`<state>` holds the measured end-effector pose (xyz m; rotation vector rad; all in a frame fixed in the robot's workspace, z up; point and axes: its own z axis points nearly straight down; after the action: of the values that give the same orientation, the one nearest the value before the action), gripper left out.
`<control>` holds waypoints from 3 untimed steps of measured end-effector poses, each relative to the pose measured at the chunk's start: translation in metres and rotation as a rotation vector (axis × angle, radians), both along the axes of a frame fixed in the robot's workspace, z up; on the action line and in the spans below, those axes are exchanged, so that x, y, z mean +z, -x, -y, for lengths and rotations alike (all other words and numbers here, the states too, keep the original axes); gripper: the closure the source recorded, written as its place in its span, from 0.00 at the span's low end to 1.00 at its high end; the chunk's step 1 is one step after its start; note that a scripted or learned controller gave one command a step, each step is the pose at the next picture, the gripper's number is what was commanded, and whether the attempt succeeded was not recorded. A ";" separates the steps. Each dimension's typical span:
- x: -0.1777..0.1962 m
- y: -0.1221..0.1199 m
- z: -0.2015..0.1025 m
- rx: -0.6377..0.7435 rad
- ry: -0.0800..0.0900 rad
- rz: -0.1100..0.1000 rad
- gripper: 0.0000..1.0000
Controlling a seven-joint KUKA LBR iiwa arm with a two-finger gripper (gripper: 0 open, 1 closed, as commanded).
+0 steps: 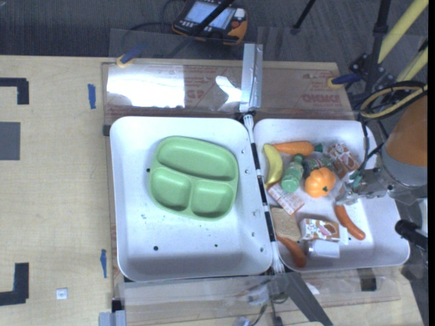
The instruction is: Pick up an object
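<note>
The left bin [129,202] is offering the most open room: broad bare white floor is lying around its one item, a green divided plate [194,176] with three compartments, sitting toward the back middle and well apart from every wall. A raised divider [258,182] is running between the two bins.

The right bin [387,240] is crowding up. Just beside the divider a yellow banana [273,163] is lying lengthwise, with a carrot [293,148] touching its far end and a green bottle [293,174] leaning beside it. A small orange pumpkin [320,181] is sitting in the middle, a printed snack packet [342,157] behind it and another flat packet [285,199] in front of the bottle. Nearer the front, a small carton [319,231] is resting beside a second carrot [293,251] at the front wall, and a red sausage [350,223] is lying at a slant to the right.

The tool [352,189] is hanging low just right of the pumpkin and above the sausage; whether it is open or closed I cannot tell. The arm [408,148] is reaching in over the right wall, leaving little free space there.

The bench [54,202] is pale wood with black markings and blue tape, and a handheld control pendant [207,17] is lying on dark floor behind.
</note>
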<state>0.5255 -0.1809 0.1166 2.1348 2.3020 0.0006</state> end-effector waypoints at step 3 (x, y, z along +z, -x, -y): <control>0.072 -0.033 -0.041 0.859 0.002 0.002 1.00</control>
<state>0.5585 -0.1395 0.1886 0.9813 2.9802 0.0020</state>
